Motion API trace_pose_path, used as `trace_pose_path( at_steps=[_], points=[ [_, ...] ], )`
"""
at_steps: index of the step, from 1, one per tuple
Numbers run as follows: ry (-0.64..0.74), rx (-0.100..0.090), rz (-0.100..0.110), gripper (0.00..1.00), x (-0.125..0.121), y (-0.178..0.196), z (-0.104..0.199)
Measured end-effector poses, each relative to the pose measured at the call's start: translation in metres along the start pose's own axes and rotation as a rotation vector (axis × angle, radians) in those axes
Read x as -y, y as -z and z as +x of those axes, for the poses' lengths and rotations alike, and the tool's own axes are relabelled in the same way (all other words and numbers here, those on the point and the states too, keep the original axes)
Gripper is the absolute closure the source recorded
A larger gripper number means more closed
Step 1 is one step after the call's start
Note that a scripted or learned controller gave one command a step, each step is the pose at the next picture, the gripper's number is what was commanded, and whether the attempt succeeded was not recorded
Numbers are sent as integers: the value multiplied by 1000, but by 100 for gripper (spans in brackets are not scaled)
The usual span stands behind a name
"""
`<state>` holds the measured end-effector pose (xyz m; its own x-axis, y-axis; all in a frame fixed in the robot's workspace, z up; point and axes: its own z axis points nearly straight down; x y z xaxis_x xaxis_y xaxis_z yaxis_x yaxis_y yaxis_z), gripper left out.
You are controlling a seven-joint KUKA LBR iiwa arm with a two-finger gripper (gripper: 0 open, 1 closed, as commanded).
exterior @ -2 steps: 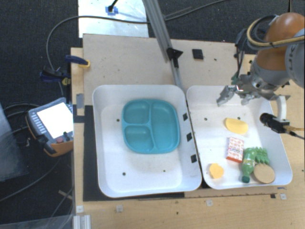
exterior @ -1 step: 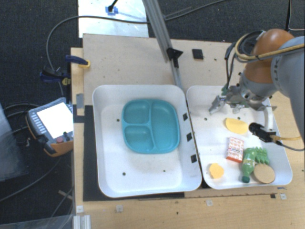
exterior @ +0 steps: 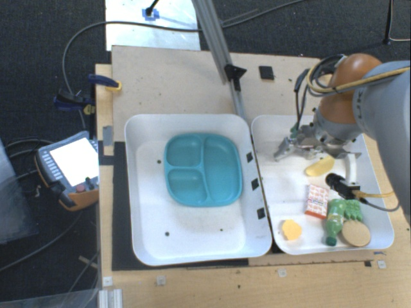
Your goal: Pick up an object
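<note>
My gripper [exterior: 284, 149] hangs over the upper left part of the right bin [exterior: 270, 191], and I see nothing in it. Just to its right lies a yellow banana [exterior: 319, 167]. Further toward the front are a red and white box [exterior: 316, 201], a green bottle [exterior: 334, 221] leaning beside a green toy [exterior: 351, 208], and a round tan disc [exterior: 355, 234]. A small yellow-orange piece [exterior: 291, 230] lies near the bin's front left.
The left bin [exterior: 144, 191] holds a teal divided plate [exterior: 203, 170]. The wall between the two bins runs just left of the gripper. A grey pole [exterior: 215, 34] slants over the board behind the bins.
</note>
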<state>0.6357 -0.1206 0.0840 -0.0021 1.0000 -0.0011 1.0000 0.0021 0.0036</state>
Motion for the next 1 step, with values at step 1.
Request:
trace_pose_path(
  at_steps=[1],
  points=[
    [1,2,-6,100,-2,14,-1]
  ],
)
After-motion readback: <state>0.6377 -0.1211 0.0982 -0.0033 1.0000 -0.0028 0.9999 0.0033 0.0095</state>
